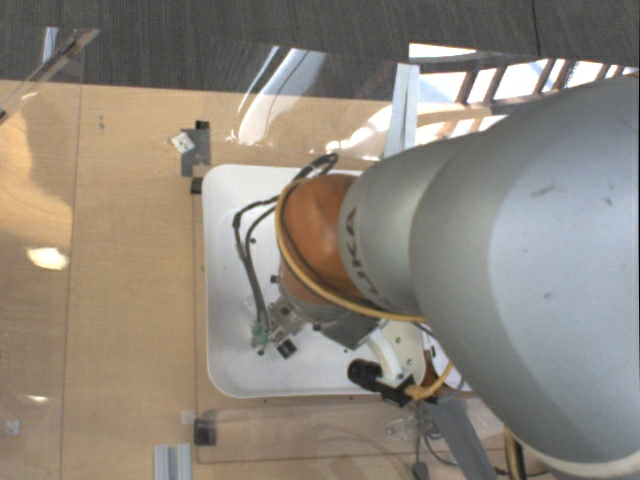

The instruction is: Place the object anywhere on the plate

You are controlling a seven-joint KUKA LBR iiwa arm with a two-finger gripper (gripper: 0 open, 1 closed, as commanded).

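Camera view: bulky grey arm with orange band (330, 238) hung low over shallow white plastic bin (225, 268), covering most of it. Gripper state: could not tell. Object and plate: whereabouts could not be told, presumably under arm.

Risk, judged: a blind descent could miss the object or knock the bin wall; black cables (250, 258) could snag.

Surroundings: pale wooden bench (110, 268), dark grey ribbed floor (250, 8) beyond, clear glare-streaked panel (300, 88) at the bin's far edge.

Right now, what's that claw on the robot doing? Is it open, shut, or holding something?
Gripper: low over the white bin, under the arm's wrist; open, shut or holding something cannot be told from this view.
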